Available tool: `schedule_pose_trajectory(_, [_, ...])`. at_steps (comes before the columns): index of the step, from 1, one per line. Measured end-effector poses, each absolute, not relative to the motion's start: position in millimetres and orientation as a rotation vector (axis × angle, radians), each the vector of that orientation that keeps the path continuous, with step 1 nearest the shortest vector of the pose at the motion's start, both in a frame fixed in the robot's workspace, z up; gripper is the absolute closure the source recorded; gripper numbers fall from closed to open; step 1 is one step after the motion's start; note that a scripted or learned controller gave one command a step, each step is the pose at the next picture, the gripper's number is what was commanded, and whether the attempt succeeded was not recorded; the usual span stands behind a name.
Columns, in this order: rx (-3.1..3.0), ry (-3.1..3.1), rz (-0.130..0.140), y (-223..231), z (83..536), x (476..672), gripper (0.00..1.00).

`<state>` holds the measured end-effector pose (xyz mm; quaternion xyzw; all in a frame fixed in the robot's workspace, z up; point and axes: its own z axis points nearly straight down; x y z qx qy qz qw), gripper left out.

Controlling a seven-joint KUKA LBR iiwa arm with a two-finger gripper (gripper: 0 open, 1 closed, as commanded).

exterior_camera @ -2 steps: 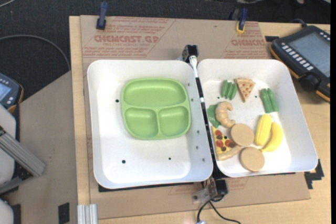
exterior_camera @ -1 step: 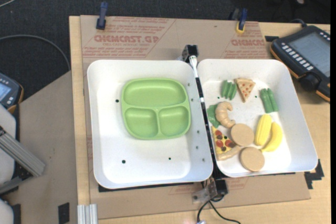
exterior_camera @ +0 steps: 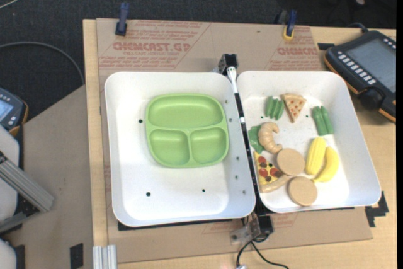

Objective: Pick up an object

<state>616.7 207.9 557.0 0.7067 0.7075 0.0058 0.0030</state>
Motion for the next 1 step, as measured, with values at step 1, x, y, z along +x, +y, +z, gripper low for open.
schedule_pose_trajectory(1, [2.214,2.218,0.025,208.5,567.6,617.0,1.00])
